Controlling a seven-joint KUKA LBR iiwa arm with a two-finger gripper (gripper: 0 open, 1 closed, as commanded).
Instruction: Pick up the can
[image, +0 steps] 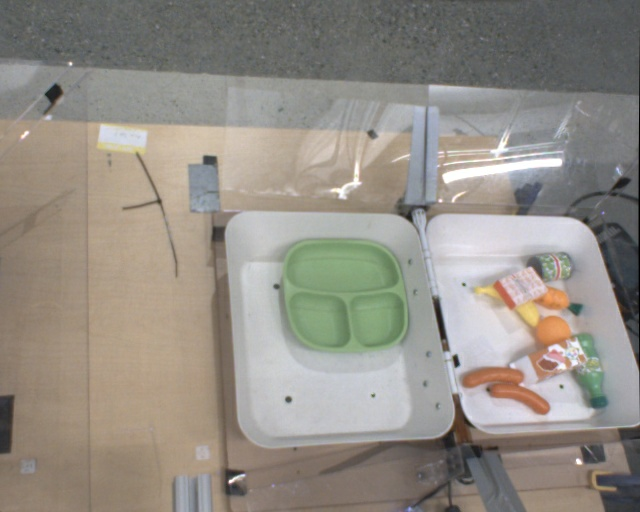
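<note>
The can (552, 266) lies on its side near the far right corner of the right bin (470, 250). It is green with a dark end and a red-and-white label. Just in front of it sit a red and white carton (519, 287), a yellow banana (518, 306) and an orange (552, 329).
A green three-compartment plate (345, 294) lies in the left bin (250, 400). The right bin also holds two sausages (505, 386), a second small carton (559, 358) and a green bottle (591, 374). A clear plastic wall (330, 150) stands behind both bins.
</note>
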